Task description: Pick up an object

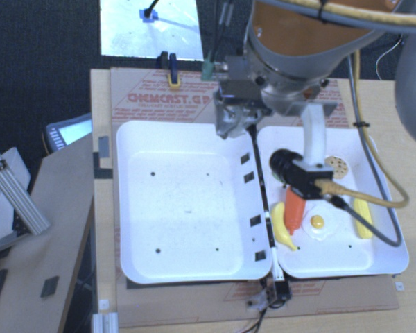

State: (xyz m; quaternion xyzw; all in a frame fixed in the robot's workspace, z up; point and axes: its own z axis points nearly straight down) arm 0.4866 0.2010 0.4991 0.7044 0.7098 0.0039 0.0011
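Five toy foods are sitting in the right bin (392, 254), so that's where your pick has to happen. Nearest you, a banana (284, 236) lies by the bin's near-left side, close to the wall it shares with the left bin (180, 210). A fried egg (319, 225) lies flat just beside it, toward the middle. An orange carrot-looking piece (294, 212) leans over the banana's far end, touching or overlapping it; I can't tell which. A yellow stick (362, 222) lies along the right wall, well apart from the others. Further back a cookie (338, 164) sits near the far-right side.

Your gripper (230, 123) hangs at the far edge, about where the two bins meet and slightly on the left bin's side, up off the floor. I can't tell how wide it's open from this angle, and nothing shows in it. My guess is it's parked high so it clears the walls before dropping in. The stick looks like the easiest grab since it has room around it.
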